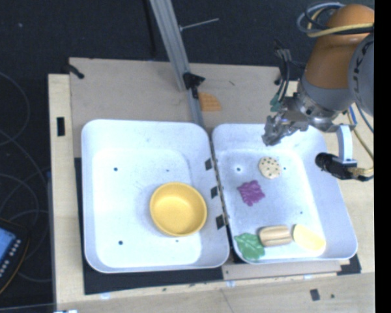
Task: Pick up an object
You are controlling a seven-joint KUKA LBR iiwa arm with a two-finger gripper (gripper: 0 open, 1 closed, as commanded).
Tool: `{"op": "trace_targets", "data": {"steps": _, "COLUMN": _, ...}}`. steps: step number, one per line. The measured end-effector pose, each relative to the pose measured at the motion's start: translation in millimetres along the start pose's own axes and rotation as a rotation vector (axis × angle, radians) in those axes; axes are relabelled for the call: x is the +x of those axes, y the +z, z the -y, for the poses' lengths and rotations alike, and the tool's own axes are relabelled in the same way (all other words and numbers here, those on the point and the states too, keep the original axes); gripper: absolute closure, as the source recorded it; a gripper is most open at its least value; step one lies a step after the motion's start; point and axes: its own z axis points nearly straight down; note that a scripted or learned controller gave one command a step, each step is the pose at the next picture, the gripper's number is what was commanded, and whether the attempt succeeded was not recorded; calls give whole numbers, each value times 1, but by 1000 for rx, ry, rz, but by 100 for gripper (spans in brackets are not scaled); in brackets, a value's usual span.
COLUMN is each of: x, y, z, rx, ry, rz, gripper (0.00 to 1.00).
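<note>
While no object is yet gripped, the gripper [272, 137] is seen poised over the right bin [326, 194], upper centre-right of frame.

Whether its claw is spread or pressed together cannot be told. A speckled cookie-like disc [269, 167] lies just below it; a purple piece [251, 192] sits lower left. Descent should be centred squarely over the disc, kept off the bin wall.

Light: even, from above my bench; white bins [104, 175] bright.
Surround: dark.
Sharpness: soft, grainy.
Shadows: faint.
</note>
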Motion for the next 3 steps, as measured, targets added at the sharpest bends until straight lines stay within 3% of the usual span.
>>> {"op": "trace_targets", "data": {"steps": 3, "x": 147, "y": 6, "z": 1, "rx": 5, "ry": 1, "rz": 0, "gripper": 100}}
